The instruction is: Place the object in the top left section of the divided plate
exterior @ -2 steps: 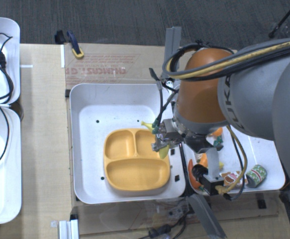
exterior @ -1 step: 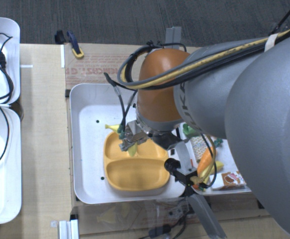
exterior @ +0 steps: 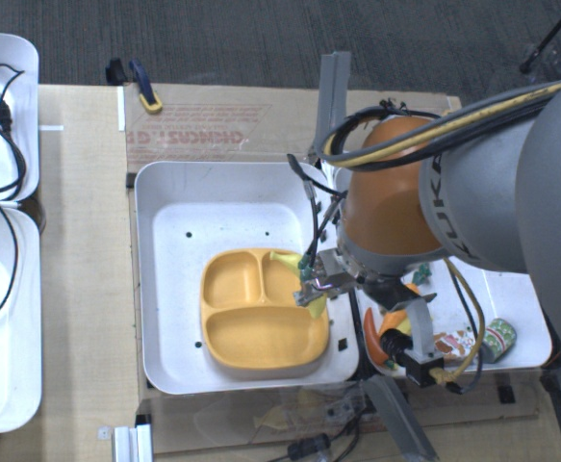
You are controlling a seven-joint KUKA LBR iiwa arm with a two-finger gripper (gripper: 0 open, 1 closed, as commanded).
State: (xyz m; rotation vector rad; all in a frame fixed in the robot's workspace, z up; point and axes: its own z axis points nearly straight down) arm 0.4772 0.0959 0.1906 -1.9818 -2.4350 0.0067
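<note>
The bench (exterior: 78, 258), a pale wood-grain top, carries two shallow white bins side by side. The grey arm (exterior: 511, 191) comes in from the right, its orange band (exterior: 386, 195) bulging above the wrist and wrapped by black and yellow cables (exterior: 424, 123). The left bin (exterior: 165, 287) holds a yellow-orange divided plate (exterior: 261, 340) with one long section along its near side and two smaller sections behind it. The right bin (exterior: 525, 349) is largely covered by the arm; at its near edge lie an orange and red toy piece (exterior: 384, 340), a printed packet (exterior: 453, 343) and a small green patterned item (exterior: 498, 335), all close together. A flattened cardboard sheet (exterior: 203, 128) with reversed red lettering lies behind the left bin, with a blue and yellow clamp (exterior: 143, 87) at its far left corner.

The claw (exterior: 311, 285) hangs over the right rim of the plate, beside the right-hand small section. How far it is open cannot be told, nor whether it has hold of anything. A small yellow-green object (exterior: 285, 257) shows just to its left, at the far edge of the right-hand small section, next to the claw. The plate's far left section (exterior: 232, 279) is bare.
</note>
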